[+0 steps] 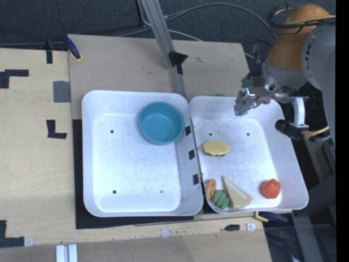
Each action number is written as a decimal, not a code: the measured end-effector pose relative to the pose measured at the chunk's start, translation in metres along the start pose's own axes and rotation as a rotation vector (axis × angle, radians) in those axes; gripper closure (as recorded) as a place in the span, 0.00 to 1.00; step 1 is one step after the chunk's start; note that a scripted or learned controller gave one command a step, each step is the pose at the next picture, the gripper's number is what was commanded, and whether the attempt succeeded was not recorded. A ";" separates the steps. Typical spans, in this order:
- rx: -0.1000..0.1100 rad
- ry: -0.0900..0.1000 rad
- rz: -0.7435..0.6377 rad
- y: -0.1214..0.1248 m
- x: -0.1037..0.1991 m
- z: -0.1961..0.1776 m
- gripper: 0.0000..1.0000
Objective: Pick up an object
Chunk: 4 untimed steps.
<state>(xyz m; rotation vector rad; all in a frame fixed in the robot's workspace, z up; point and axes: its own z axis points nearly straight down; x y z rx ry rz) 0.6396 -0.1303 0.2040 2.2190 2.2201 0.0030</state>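
My gripper (pixel 243 107) hangs over the far part of the right bin (pixel 283 146), with nothing seen between its fingers. Below it and nearer the bin's middle lies a flat yellow disc (pixel 216 148). Along the near edge of that bin sit a red tomato-like ball (pixel 270 188), a tan wedge (pixel 236 193), a green piece (pixel 220 198) and a small orange piece (pixel 210 188). A blue bowl (pixel 161 123) stands at the far side of the left bin (pixel 109 162).
A grey metal pole (pixel 163 34) slants down to the seam between the bins. The grey arm with its orange band (pixel 297 37) fills the upper right. Cables run behind the bench.
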 end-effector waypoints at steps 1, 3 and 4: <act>0.003 0.001 -0.004 0.006 0.049 -0.014 1.00; 0.004 0.002 -0.004 0.009 0.151 -0.011 1.00; 0.004 0.002 -0.005 0.010 0.211 -0.011 1.00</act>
